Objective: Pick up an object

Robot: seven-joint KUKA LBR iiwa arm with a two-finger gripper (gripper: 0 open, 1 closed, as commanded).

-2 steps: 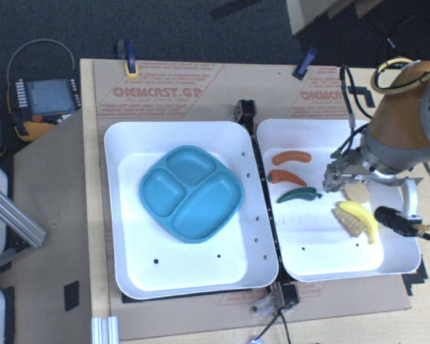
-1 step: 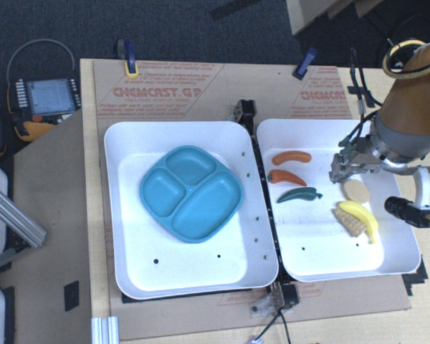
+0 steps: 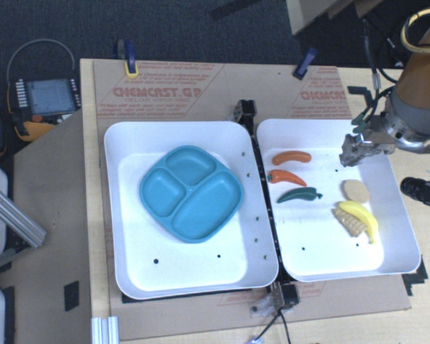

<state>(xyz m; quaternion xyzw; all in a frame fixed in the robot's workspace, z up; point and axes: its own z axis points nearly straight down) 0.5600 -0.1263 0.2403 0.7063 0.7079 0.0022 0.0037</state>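
Gripper (image 3: 352,155) above right bin (image 3: 394,260), opening impossible to tell, nothing held. Better to lower straight over potato (image 3: 356,190), then close slowly.

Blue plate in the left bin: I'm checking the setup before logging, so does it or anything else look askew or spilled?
The blue plate sits rotated against the left bin walls. Nothing spilled or damaged.

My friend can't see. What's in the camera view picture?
A grey robot arm's gripper hovers over the right white bin, which holds toy food: a sausage, carrot, green pepper and banana. The left white bin holds a blue divided plate.
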